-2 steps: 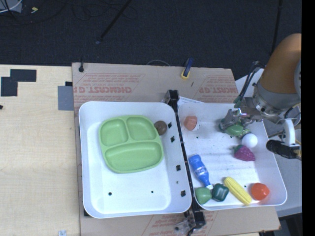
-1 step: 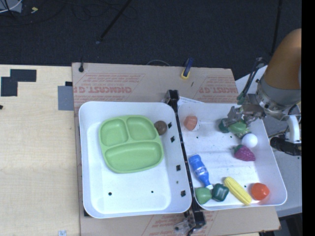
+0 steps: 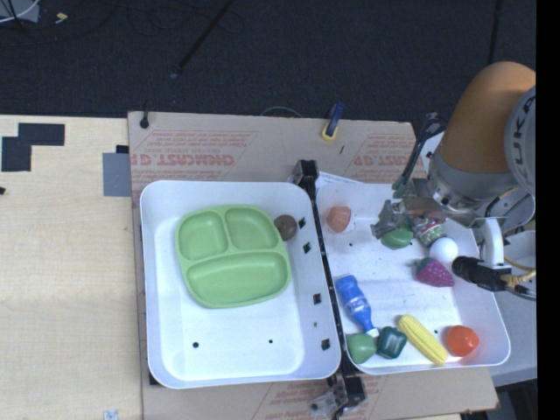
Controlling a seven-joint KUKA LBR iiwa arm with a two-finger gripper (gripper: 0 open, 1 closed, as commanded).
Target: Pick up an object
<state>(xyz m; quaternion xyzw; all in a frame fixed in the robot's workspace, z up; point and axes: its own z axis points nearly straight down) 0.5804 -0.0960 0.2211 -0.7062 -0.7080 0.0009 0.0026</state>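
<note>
We take the blue bottle (image 3: 353, 301) in the right bin (image 3: 372, 213) as our landmark. It lies on the floor of this bin, near the divider between the two bins.

Up and to the right of the bottle, the tool (image 3: 395, 226) is low over the far part of the right bin, and the grey arm (image 3: 490, 138) with its orange band rises behind it. A green object (image 3: 398, 238) is directly under the tool and seems to touch it, but we cannot tell if the fingers are closed on it or only rest above it.

Further right of the bottle, past the green object, we see a white ball (image 3: 444, 248) and just below it a purple toy (image 3: 435, 274). Straight above the bottle, a pink-orange round piece (image 3: 339, 219) lies alone.

Below the bottle, along the near wall, four things lie in a row: a light green piece (image 3: 360, 347), a dark green piece (image 3: 391, 343) touching it, a yellow corn cob (image 3: 422, 338) lying at a slant, and an orange-red ball (image 3: 461, 340) at the right end.

Left of the bottle, across the divider, the left bin (image 3: 166, 339) holds a green divided plate (image 3: 234, 255). A small brown ball (image 3: 285, 227) lies at the plate's upper right corner.

Both bins stand on cardboard (image 3: 227, 151) on the worktop (image 3: 66, 278).
</note>
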